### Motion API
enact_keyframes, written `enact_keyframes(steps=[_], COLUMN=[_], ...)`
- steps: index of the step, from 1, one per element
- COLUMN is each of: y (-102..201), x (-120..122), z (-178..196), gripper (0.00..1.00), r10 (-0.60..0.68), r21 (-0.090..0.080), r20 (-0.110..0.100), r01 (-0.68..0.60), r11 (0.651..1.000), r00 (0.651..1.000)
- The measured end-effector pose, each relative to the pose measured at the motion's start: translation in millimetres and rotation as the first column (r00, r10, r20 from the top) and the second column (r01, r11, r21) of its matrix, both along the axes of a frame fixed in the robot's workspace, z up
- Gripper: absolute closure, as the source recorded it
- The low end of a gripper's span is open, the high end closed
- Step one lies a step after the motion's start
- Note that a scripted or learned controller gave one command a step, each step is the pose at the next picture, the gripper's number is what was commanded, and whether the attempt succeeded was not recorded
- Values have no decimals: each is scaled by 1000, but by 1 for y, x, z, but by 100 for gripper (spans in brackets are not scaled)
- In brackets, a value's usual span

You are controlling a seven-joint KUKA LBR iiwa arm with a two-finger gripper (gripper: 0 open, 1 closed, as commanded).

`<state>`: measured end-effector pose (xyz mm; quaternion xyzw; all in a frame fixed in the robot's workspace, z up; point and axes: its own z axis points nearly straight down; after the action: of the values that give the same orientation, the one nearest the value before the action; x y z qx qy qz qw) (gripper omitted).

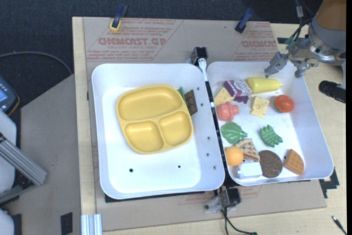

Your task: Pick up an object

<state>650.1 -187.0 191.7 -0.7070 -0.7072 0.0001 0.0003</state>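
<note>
Yellow banana [264,84] lies at 12 o'clock in the right bin [316,118], nearest the gripper [290,65], which hovers just at its 1 o'clock, fingers spread, holding nothing, likely lining up.

We are seeing two bins sitting side by side: the left bin [107,135] is holding a divided plate [154,118], and the right bin [313,124] is holding toy foods, with a tomato [284,103] lying right of a cheese wedge [259,106], and a cookie [270,163] sitting left of a waffle piece [294,162].
</note>
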Motion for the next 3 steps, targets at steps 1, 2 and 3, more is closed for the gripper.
enact_keyframes(steps=[1,2,3], y=[6,6,9], x=[7,6,4], z=[-47,-98,-89], gripper=[0,0,100], r10=[2,0,0], r21=[1,1,11], r20=[-4,-9,-19], r01=[-2,0,0], r11=[1000,1000,1000], r00=[1000,1000,1000])
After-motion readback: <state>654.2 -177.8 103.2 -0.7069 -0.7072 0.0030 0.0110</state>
